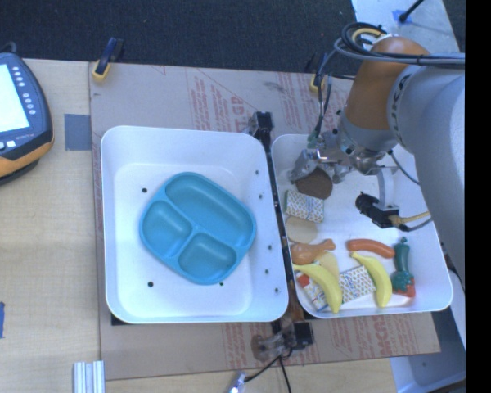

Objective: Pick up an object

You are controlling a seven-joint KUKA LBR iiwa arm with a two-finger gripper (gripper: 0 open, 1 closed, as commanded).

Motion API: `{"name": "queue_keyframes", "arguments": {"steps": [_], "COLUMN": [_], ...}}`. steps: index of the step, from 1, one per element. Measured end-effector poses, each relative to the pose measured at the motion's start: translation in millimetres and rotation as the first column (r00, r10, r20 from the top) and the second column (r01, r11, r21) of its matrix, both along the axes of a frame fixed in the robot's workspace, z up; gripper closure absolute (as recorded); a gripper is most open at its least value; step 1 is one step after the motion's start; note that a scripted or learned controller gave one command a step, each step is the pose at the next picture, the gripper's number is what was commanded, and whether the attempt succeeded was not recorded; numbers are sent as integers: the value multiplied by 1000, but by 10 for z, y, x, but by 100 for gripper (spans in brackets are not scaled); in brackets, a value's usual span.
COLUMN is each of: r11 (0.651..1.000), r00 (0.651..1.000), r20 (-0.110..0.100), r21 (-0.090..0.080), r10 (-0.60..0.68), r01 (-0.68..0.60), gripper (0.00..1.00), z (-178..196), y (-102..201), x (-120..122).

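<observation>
Gripper (317,164) sits low at the far end of the right bin (439,244), right over a brown chunk (315,185). Chunk lies just nearward of the tips, touching or nearly. Can't tell whether the fingers are spread or pressed together. Blue tray (196,228) fills the left bin (114,219).

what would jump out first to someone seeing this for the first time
The bright blue divided plate in the left white bin stands out most. Next, the grey and orange arm reaching from the right over the right bin, its gripper above a brown object. Toy food crowds that bin's near end, including two yellow bananas.
</observation>
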State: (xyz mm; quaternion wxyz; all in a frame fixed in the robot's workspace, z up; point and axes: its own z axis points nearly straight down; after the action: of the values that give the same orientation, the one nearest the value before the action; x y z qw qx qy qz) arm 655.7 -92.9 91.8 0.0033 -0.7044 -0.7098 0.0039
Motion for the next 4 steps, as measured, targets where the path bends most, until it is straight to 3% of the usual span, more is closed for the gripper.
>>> {"name": "queue_keyframes", "arguments": {"steps": [2,3,4], "r11": [1000,1000,1000], "r00": [1000,1000,1000], "r20": [0,4,3], "r21": [-1,-1,-1], "r10": [0,2,2], "r01": [0,-2,-2], "gripper": [0,100,0], "z": [2,136,136], "y": [-4,-11,-10], "x": [0,18,17]}}
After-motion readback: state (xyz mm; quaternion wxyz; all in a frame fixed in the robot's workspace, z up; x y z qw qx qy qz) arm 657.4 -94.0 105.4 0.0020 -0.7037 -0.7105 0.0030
